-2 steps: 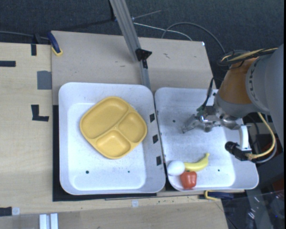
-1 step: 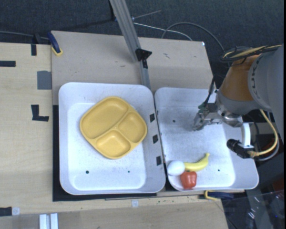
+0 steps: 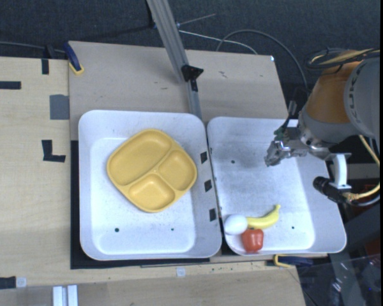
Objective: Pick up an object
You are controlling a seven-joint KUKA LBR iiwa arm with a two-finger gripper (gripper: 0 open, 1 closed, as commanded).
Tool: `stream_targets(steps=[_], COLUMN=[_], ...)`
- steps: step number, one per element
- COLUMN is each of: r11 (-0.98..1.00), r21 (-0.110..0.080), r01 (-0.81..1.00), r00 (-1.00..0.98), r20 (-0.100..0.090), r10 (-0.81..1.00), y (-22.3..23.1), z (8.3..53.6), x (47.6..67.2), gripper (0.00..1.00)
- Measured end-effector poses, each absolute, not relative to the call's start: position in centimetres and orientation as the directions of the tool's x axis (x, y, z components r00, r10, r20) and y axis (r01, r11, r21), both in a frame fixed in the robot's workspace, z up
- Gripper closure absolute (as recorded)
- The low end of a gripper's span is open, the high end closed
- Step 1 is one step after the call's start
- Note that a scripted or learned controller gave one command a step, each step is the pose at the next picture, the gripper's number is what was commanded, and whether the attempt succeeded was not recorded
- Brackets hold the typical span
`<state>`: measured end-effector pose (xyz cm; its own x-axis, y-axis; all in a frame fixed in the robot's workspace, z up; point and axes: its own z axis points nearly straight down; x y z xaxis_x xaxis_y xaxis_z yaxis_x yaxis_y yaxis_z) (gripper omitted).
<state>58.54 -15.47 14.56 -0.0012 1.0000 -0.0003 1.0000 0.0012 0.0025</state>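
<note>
A yellow banana (image 3: 265,218), a white egg-like ball (image 3: 235,224) and a red pepper-like piece (image 3: 253,239) lie together at the near edge of the right bin (image 3: 255,171). My gripper (image 3: 274,155) hangs over the right bin's far right part, well above and behind these objects, with nothing visible between its fingers. A yellow three-compartment plate (image 3: 152,169) rests in the left bin (image 3: 96,190).
A grey metal pole (image 3: 172,37) slants down from the top to the bins' shared far corner. The grey arm with its orange band (image 3: 335,104) fills the right side. Cables (image 3: 242,40) run over the bench behind the bins.
</note>
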Motion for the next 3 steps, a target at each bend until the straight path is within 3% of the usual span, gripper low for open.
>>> stream_targets(steps=[2,3], r11=[0.002,0.006], r21=[0.004,-0.002], r01=[1.000,1.000], r00=[-0.002,-0.006], r20=[-0.001,0.001], r10=[1.000,1.000], y=[-14.7,-9.2], z=[25.0,23.7], x=[58.2,57.8], gripper=[1.00,1.00])
